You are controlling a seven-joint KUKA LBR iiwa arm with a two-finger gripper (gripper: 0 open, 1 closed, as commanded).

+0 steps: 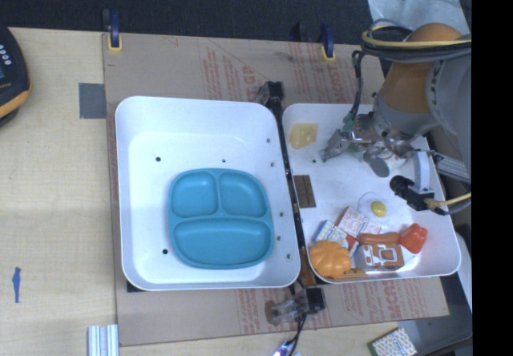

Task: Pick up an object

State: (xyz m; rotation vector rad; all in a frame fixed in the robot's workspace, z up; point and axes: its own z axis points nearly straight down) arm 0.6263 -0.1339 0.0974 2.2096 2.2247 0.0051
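Grey rounded metal arm (449, 102) at right edge of frame, broad orange band (417, 74) around it, yellow-edged ring on top. Black cable loops down its left side. Silver metal two-finger gripper (341, 144) at centre right; black bracket below with yellow-tipped cable.

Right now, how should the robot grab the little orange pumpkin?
Probably from straight above, pinching the pumpkin across its round body. It sits in the near-left corner of the right bin, with packets beside it, so a sideways approach looks blocked.
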